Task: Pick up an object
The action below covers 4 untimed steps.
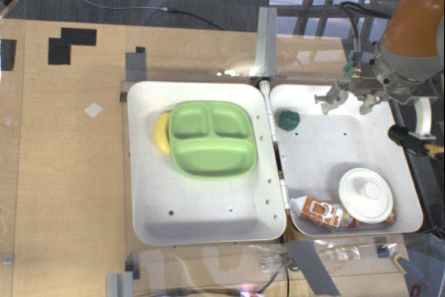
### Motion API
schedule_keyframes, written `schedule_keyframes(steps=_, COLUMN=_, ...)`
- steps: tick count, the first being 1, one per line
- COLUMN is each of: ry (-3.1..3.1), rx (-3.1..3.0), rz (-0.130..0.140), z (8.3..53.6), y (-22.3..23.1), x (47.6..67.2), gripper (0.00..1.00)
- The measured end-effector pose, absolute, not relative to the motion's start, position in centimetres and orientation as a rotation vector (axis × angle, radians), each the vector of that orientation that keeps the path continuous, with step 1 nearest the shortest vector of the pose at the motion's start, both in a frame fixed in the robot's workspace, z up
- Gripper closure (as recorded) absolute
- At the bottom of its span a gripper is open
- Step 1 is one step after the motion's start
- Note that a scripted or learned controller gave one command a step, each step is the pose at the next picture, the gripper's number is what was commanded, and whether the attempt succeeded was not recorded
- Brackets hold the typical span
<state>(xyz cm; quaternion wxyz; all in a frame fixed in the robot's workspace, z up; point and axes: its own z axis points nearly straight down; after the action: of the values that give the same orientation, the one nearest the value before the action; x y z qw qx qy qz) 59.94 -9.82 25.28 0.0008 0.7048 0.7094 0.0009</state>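
Nothing is picked up yet: my hand (351,99) hangs spread and bare over the right white bin (316,167), the small dark-green round object (288,119) lying just to its left, still to be grasped.

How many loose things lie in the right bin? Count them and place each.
3. A green ball sits near the bin's upper left corner, a white lidded bowl near the lower right, and a snack packet beside the bowl's left, which may hide more.
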Motion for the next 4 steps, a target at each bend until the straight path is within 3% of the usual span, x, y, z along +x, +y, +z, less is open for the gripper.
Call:
schedule_keyframes(steps=1, ry=2.076, rx=2.358, rz=0.003, z=16.7, y=-9.9, x=64.5, gripper=0.0)
schedule_keyframes(steps=2, ry=2.199, rx=2.237, rz=0.006, z=8.6, y=-8.2, x=65.9, gripper=0.0)
schedule_keyframes(steps=3, ry=2.091, rx=2.342, rz=0.003, z=11.2, y=-8.6, x=58.7, gripper=0.0)
schedule_keyframes(steps=4, ry=2.161, rx=2.268, rz=0.009, z=8.8, y=-15.2, x=54.8, gripper=0.0)
